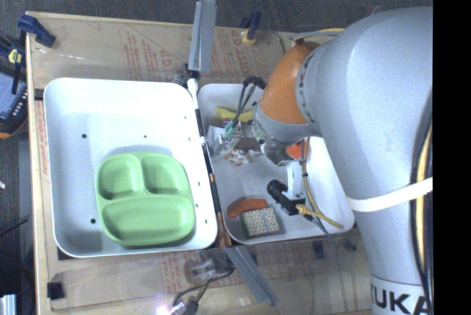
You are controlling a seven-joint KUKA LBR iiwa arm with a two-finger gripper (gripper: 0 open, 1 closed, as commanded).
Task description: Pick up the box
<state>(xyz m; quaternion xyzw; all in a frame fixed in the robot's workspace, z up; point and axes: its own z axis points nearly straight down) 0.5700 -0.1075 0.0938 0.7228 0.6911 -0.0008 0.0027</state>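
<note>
Camera view: I log the hand (237,148) low in the right shallow white bin (333,196), over a small patterned packet-like item (237,156) that may be the box; its grip I cannot tell. Risk: the crowded patterned brown block (260,221) and red-orange oblong piece (247,207) nearby could be nudged or grabbed instead. The green divided plastic tray (145,198) sits well apart in the left white bin (66,159).

Divided tray (146,199) in left bin (66,104)

A bare plywood bench (110,48) with red printed markings carries two shallow white plastic bins side by side: a larger left bin (73,129) and a smaller right bin (221,94), touching along a grey metal divider bar (202,34).
</note>
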